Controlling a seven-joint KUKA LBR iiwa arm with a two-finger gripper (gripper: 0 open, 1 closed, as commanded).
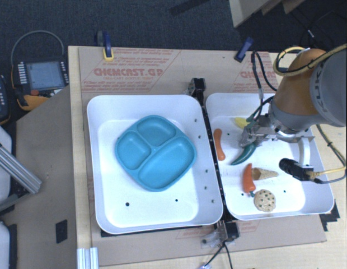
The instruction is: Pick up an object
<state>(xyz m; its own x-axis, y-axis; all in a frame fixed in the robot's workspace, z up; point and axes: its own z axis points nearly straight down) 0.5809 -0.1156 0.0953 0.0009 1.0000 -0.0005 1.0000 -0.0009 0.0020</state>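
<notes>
The gripper [253,140] hangs low in the right bin [316,206], fingers seemingly clamped on a green pepper [242,156], perhaps mid-lift.

Glossy blue plastic plate [155,152]; smooth white bins [101,150]; matt cardboard bench [78,122].

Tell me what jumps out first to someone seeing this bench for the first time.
The big blue divided plate lying alone in the left bin draws the eye first. Next comes the grey arm with its orange band, reaching over the right bin, its end effector down at a dark green curved item. Below that lie small food toys: a cookie, an ice cream cone and an orange sausage.
</notes>
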